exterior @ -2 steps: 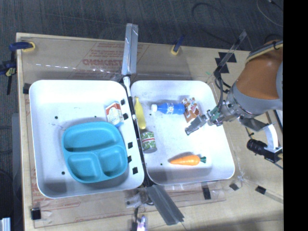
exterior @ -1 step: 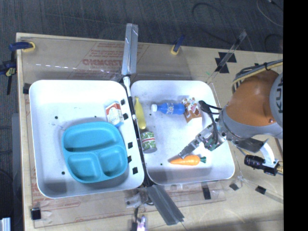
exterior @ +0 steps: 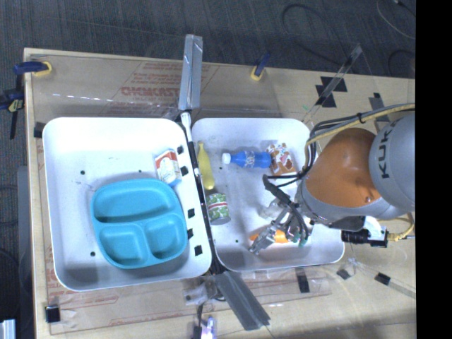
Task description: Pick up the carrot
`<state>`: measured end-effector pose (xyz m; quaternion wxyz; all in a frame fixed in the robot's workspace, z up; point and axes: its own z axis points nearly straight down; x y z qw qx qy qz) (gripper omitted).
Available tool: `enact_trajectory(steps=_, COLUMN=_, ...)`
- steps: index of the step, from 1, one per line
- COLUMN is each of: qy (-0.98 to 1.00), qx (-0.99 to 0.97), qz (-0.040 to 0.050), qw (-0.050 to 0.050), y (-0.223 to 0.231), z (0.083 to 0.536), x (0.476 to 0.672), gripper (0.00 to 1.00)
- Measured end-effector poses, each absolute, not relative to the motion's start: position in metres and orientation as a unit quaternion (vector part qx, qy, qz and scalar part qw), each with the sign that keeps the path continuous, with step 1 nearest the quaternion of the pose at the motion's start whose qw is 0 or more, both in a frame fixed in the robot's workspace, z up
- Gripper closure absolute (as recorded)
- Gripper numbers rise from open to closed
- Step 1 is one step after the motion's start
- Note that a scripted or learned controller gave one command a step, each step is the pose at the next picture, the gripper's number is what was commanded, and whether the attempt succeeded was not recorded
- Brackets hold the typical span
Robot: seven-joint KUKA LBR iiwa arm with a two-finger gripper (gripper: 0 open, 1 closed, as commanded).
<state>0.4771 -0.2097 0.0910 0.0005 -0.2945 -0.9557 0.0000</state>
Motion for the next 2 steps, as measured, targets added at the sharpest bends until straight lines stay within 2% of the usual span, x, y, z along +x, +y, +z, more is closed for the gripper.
enact_trajectory(steps=1, qy=-0.956, qx=-0.293, qz=0.0000, qw=0.000, y=-0.210, z=0.101, x=0.478, gripper=1.00)
enact_trajectory(steps=2, qy=-0.928, qx=-0.373, qz=0.0003, qw=0.000, y=-0.152, z=0.195, x=0.478, gripper=1.00)
